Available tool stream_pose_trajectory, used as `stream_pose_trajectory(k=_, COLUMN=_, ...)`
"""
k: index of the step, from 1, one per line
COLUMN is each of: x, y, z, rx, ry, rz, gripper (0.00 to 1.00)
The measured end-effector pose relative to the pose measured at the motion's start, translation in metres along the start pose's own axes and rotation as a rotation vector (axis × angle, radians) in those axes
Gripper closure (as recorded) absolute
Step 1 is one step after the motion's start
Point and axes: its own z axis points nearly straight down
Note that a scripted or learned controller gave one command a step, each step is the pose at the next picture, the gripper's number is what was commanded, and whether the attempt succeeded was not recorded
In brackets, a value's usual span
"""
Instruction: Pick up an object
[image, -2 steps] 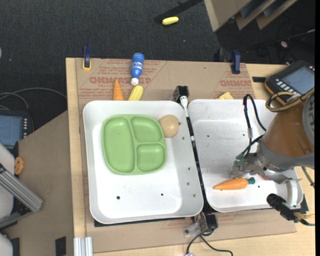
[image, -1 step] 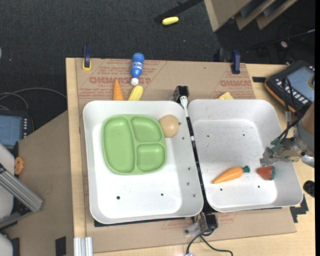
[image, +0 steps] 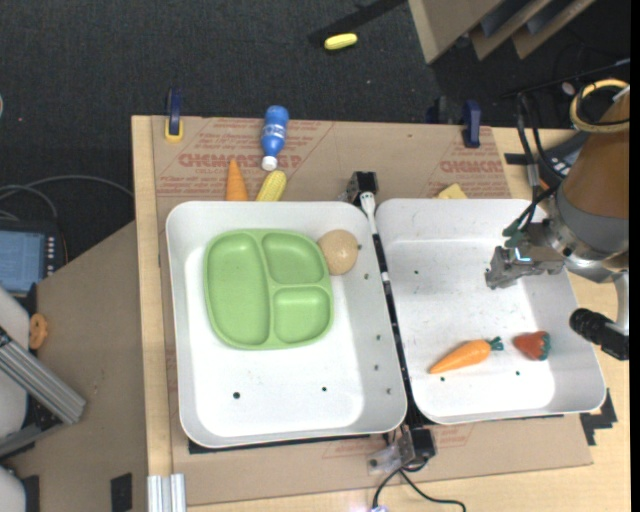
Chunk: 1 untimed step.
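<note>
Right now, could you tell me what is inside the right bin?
A carrot and a strawberry lie in the right bin. The arm covers its upper right corner, hiding whatever is there.

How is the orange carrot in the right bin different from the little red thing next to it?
The carrot is long and thin; the red strawberry is short and round. The carrot is orange, the strawberry red. The carrot lies nearer the middle of the right bin, the strawberry nearer its right edge. Both have green tops and lie loose below the gripper.
</note>
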Motion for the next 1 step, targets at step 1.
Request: stream_pose_trajectory(k=1, x=-0.0039, y=-0.0036, z=0.0027, rx=0.008, ry=0.000, rz=0.007, gripper=0.00)
